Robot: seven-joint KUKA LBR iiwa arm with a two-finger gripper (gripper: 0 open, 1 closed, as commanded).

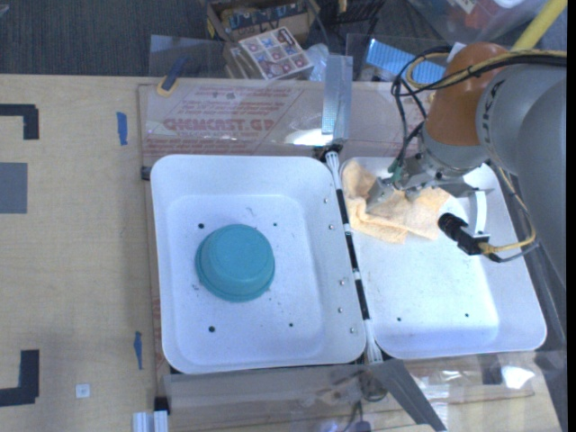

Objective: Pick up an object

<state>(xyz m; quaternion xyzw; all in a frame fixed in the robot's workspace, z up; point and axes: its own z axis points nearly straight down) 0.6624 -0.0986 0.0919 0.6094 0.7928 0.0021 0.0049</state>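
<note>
Pale wood surface (72,268) carries two white bins. Crumpled yellow cloth (389,216) lies at the far left corner of the right bin (450,322), directly under the pincer (392,184), which touches it; whether its fingers are apart or together I cannot tell. Teal bowl (236,261) sits overturned in the left bin (180,187).

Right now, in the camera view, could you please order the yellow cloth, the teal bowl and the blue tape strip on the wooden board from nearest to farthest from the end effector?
1. Yellow cloth, right bin, directly beneath the end effector.
2. Teal bowl, middle of left bin.
3. Blue tape strip, wooden board, far left.
</note>
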